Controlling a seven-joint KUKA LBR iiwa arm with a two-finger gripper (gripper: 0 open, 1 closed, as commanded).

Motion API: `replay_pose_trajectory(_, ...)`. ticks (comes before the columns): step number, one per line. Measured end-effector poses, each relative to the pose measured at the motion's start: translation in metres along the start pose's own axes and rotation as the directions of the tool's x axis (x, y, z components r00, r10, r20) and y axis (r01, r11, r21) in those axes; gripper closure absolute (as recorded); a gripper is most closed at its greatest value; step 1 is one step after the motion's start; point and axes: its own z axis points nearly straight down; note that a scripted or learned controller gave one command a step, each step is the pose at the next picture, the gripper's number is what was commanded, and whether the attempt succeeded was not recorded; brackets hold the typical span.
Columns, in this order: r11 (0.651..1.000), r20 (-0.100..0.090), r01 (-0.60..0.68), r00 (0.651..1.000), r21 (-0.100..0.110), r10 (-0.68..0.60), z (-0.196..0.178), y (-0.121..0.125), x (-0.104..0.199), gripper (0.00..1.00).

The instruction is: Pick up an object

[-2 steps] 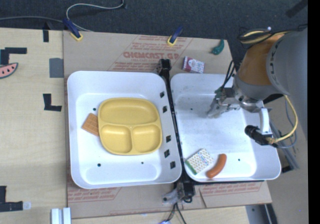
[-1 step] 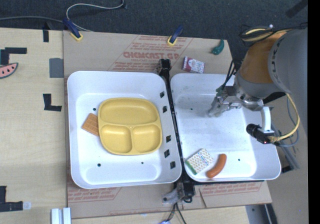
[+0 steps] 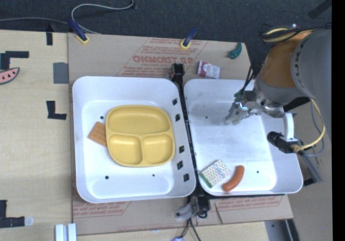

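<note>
The gripper (image 3: 235, 116) is hung over the right bin (image 3: 280, 180) — its state cannot be told. Nothing is held; the sausage (image 3: 233, 178) and packet (image 3: 215, 172) are left at the near edge — reachable targets.

place: robotics lab | cues: cardboard-covered bench (image 3: 161, 59); clamped white bins (image 3: 86, 143); loose cables (image 3: 102, 8)

Colours around my two white bins

My left bin (image 3: 86, 126) is white and carries a yellow divided tray (image 3: 141, 134) over a tan, waffle-textured cracker (image 3: 97, 134). My right bin (image 3: 215, 132) is white too, with an orange-red sausage (image 3: 233, 178) and a pale packet (image 3: 215, 172) printed in small green specks. My claw (image 3: 236, 112) is metallic grey; my arm (image 3: 302, 73) is grey with an orange band.
</note>
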Motion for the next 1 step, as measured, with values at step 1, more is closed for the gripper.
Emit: replay_pose_trajectory(1, 1.000, -0.001, 0.000, 1.000, 0.001, 0.000, -0.0093, 0.0001, 0.0005, 1.00)
